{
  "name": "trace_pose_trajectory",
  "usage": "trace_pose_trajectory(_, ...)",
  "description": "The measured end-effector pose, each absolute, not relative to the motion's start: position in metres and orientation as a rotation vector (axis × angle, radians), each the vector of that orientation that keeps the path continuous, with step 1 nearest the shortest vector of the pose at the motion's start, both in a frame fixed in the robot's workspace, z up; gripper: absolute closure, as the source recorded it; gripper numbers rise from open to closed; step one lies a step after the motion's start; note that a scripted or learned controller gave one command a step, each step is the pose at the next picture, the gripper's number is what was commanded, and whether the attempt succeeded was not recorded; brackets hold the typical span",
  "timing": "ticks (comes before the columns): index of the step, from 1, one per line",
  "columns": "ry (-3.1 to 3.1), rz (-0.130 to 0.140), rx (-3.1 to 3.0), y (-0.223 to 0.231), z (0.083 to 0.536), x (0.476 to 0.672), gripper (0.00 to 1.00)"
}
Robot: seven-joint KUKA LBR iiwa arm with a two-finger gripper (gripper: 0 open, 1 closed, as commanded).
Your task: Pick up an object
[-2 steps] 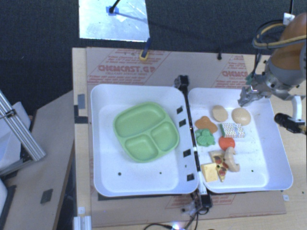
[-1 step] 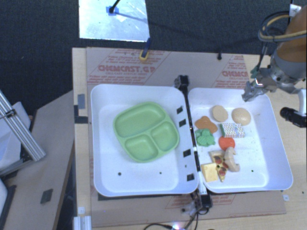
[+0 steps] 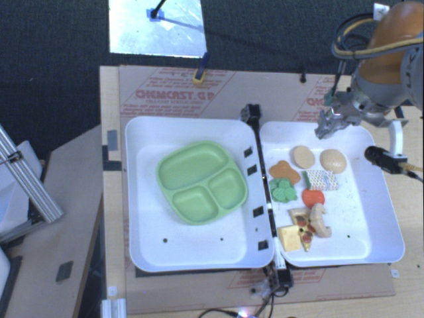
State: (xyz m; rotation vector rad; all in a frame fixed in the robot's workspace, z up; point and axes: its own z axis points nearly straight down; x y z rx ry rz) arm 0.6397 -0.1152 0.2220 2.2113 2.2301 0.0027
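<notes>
We judge the pick as barely begun: nothing is lifted yet. Our gripper (image 3: 329, 124) hangs over the far edge of the right bin (image 3: 381, 204), carrying nothing; whether it is spread or closed we cannot tell. The toy food lies clustered in that bin — two tan buns (image 3: 304, 156), green broccoli (image 3: 284, 190), pizza slice (image 3: 305, 232), cheese (image 3: 289, 238). The green divided plate (image 3: 201, 181) sits in the left bin (image 3: 142, 244). Descent, closing and lifting remain.

arm (image 3: 391, 38) cut off at right edge, pincer (image 3: 326, 128) blurred

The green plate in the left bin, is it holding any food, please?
Empty. The green plate shows three bare compartments; the toy food lies in the right bin.
</notes>
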Motion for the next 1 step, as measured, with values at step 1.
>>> trace_pose_trajectory(1,2.234,0.004,2.21,-0.052,0.2268,0.6349,1.0)
